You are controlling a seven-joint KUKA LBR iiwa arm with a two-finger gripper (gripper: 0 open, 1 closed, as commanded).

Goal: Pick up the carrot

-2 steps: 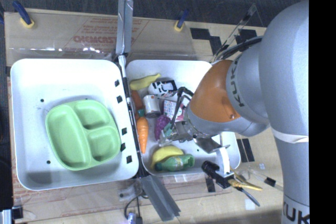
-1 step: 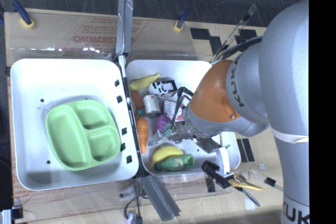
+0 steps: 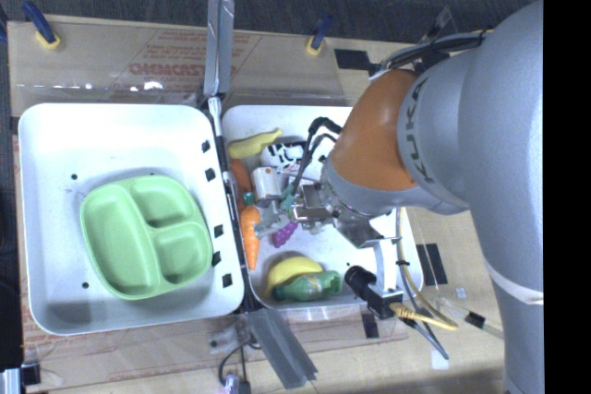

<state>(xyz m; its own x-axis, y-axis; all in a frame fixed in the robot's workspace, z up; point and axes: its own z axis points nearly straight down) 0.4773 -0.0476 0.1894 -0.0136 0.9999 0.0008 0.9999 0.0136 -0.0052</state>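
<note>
Orange carrot [image 3: 249, 235] lies by the bin wall — claw [image 3: 277, 203] beside it, grip state unclear.

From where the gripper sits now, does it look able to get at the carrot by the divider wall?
Probably yes. The carrot lies exposed along the right bin's left wall, nothing on top, and the gripper hangs just beside it. The wall's closeness could crowd a grasp.
</note>
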